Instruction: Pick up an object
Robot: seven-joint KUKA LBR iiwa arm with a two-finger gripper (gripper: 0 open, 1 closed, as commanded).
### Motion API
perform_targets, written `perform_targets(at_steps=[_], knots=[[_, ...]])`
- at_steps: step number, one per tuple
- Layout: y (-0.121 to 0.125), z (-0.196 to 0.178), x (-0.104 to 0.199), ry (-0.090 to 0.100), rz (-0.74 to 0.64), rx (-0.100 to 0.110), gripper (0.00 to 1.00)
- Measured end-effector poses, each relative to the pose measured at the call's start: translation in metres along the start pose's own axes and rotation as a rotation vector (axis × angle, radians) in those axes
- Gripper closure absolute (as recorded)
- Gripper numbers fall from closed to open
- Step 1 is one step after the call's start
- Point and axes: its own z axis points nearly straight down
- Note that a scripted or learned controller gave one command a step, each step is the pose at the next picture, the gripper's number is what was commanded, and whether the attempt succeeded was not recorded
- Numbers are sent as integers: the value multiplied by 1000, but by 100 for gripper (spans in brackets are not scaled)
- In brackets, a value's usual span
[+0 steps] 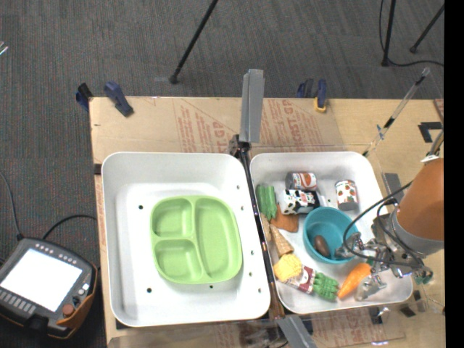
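My gripper (375, 275) is low in the front right corner of the right bin (366, 164), under the grey arm with its orange band (432, 201). It hangs right beside an orange carrot (352, 280), touching it or nearly so. A teal bowl (328, 228) with a small brown item (322, 246) inside sits just left of the wrist. Also in this bin are two small cans (301, 181) (346, 193), a black-and-white cow-print item (296, 202), a green vegetable (266, 200), a cone (281, 241), a yellow corn piece (288, 268) and a red-and-green packet (313, 280).
The left bin (119, 194) holds a green divided plate (196, 239). A grey post (252, 107) stands behind the wall where the bins meet. Blue clamps (116, 96) grip the cardboard-covered bench. A tablet (40, 281) lies on the floor at the left.
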Motion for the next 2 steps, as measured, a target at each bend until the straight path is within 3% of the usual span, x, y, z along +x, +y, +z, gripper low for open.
perform_targets(at_steps=[1,2], knots=[[9,5,-106,52,61,-10,0],[20,2,-145,95,-140,-10,0]])
